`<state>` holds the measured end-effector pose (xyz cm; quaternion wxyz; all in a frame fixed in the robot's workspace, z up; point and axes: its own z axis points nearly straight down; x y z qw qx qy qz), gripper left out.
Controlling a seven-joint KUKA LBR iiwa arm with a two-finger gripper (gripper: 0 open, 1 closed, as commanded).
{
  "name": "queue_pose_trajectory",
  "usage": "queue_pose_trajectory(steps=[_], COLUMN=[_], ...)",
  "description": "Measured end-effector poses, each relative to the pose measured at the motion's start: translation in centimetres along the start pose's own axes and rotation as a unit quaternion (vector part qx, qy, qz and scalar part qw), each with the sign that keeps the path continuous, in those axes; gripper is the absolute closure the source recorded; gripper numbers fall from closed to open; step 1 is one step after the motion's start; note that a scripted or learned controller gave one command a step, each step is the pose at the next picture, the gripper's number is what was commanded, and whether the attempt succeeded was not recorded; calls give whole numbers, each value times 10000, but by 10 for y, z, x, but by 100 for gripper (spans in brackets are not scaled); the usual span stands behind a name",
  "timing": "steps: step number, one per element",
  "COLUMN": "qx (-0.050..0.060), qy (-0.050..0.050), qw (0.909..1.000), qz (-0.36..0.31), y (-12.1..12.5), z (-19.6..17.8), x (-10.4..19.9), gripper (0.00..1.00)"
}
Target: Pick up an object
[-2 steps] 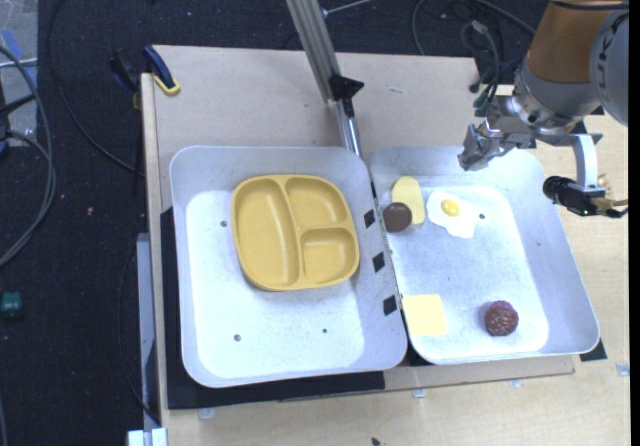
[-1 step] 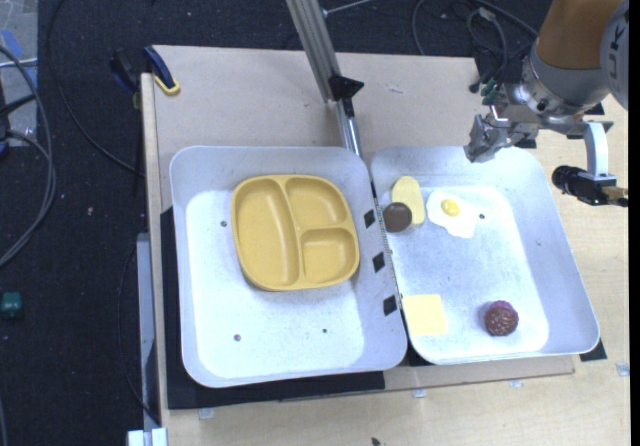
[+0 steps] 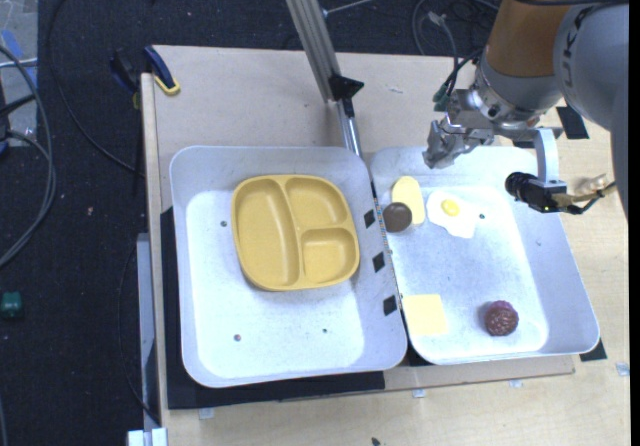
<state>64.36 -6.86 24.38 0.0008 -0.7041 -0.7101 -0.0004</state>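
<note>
Arm in from right, tool [image 3: 443,149] hanging over far edge of right bin [image 3: 560,274].
Wrist bent down, tool state impossible to tell, nothing seen gripped. In right bin: fried egg [image 3: 452,213], brown ball [image 3: 397,218], yellow square [image 3: 424,314], dark red ball [image 3: 500,318].

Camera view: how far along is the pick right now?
Nothing looks picked yet. The end effector hovers at the far edge of the right bin. The fried egg, brown ball, cheese slice and dark red ball lie on the bin floor. Left: descend, grasp, lift.
</note>
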Motion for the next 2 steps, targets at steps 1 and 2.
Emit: queue_pose_trajectory(steps=[1, 2], qx=[4, 9], qy=[2, 0], qw=[10000, 10000], qz=[0, 4], y=[-9, -11], z=[-2, 12], x=[58, 110], gripper=[100, 100])
